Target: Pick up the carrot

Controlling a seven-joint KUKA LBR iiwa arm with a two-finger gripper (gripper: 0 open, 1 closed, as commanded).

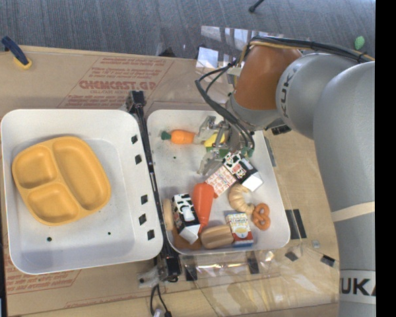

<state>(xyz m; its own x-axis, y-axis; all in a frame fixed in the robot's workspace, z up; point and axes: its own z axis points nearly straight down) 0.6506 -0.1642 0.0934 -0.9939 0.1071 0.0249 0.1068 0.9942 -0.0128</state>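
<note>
Cardboard-topped bench (66, 78), grey ribbed floor (119, 12).

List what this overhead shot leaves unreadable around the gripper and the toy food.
- Gripper: finger state, blurred among cables and the yellow item.
- Small orange toy carrot: green tip too small to detail.
- Food pile beneath the black-and-white carton: overlapped.
- Grey arm: cut off at the frame's bottom.

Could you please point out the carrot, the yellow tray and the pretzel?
carrot (182, 137): camera view, middle of its orange body.
yellow tray (86, 177): camera view, right compartment floor.
pretzel (261, 216): camera view, its centre.
</note>
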